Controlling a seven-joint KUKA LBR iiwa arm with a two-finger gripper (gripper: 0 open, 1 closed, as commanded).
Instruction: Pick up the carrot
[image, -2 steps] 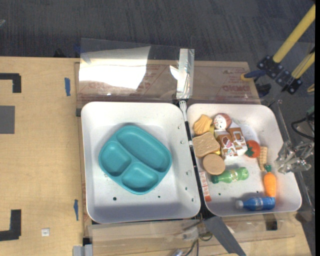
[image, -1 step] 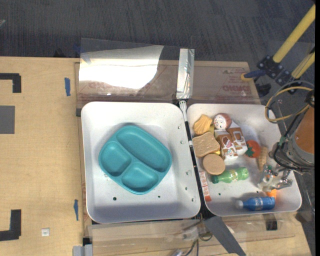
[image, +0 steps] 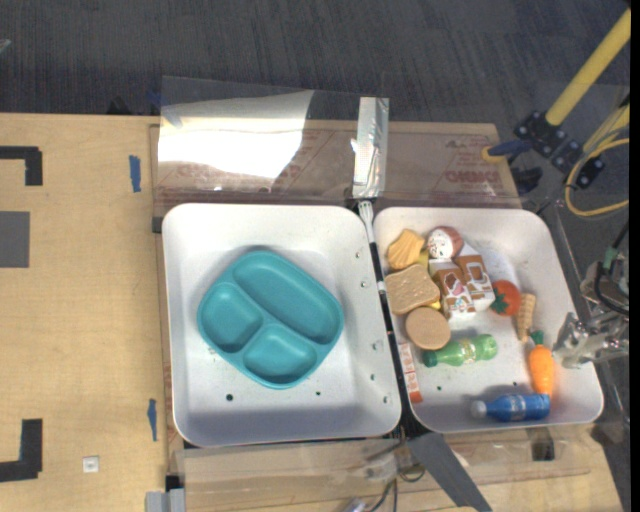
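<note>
Orange carrot (image: 541, 369) lying in right bin (image: 572, 262) above blue bottle (image: 512, 406), beside gripper (image: 588, 343) at rim; grip state indiscernible.

Little can be read. Behind the right bin (image: 560, 250), a clear plastic sheet (image: 450, 165) carries red printed lettering, too faint and blurred to make out. Inside that bin, a small carton (image: 462, 285) shows a red and white printed face, illegible too.
</note>
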